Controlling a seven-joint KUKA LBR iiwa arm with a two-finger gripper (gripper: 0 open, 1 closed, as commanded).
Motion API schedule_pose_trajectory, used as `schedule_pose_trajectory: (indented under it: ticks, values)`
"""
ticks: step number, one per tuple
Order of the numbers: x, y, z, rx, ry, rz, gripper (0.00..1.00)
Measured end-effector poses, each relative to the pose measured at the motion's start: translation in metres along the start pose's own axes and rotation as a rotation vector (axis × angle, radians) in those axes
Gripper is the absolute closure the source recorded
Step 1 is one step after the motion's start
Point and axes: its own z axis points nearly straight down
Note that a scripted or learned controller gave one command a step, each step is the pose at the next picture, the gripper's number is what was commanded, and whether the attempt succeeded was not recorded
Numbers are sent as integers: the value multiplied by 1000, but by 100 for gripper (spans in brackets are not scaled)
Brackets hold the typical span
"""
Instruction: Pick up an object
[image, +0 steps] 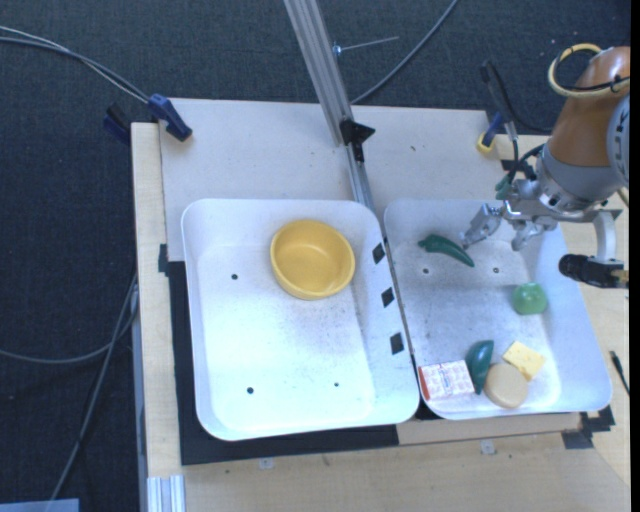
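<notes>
My gripper (503, 231) hangs over the far part of the right bin (440, 300), its two fingers spread apart and nothing between them. Just left of it a dark green pepper-shaped object (446, 249) lies on the bin floor. A light green ball (530, 298) sits below the gripper near the right wall. At the near end lie a teal oval piece (480, 355), a yellow wedge (524, 358), a tan round piece (506, 386) and a red and white packet (446, 380).
A yellow bowl (312, 258) stands in the far part of the left bin (280, 360). A metal pole (325, 70) slants down to the ridge between the bins. Blue clamps (168, 115) hold the board at the back.
</notes>
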Motion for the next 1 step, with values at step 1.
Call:
schedule_pose_trajectory:
  ticks: [1]
  values:
    - [4,-1,43,-1,0,0,0]
